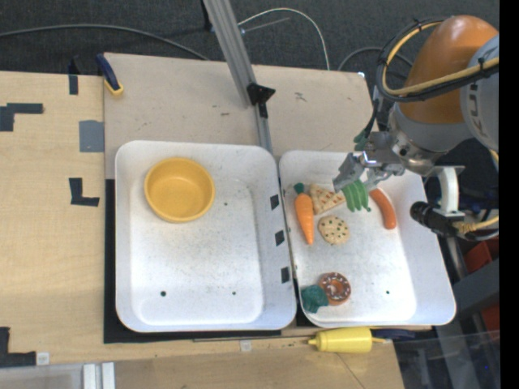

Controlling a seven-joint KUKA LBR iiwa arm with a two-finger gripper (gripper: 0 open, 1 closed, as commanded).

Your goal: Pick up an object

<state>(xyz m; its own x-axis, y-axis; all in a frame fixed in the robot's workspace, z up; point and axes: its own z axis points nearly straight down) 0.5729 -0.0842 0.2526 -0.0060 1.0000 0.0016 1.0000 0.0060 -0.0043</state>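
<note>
My gripper [362,178] hangs over the upper middle of the right bin [422,298]. A ridged green toy [358,197] lies right at its lower end, partly covered by it. Beside the green toy on the right lies a red-orange sausage [384,207], and on the left a tan wedge with dots [324,198]. An orange carrot with a green top [304,215] lies at the bin's left side. A speckled round cookie [333,230] sits below the wedge. Near the bin's front lie a sprinkled doughnut [334,288] and a dark green piece [313,298].
The left bin [203,282] holds a yellow bowl [179,188] at its upper left. A slanted metal pole [235,43] ends in a clamp at the bins' back edge. A yellow bottle [345,340] lies on the bench in front of the right bin. Cables and a black fitting [434,215] crowd the right side.
</note>
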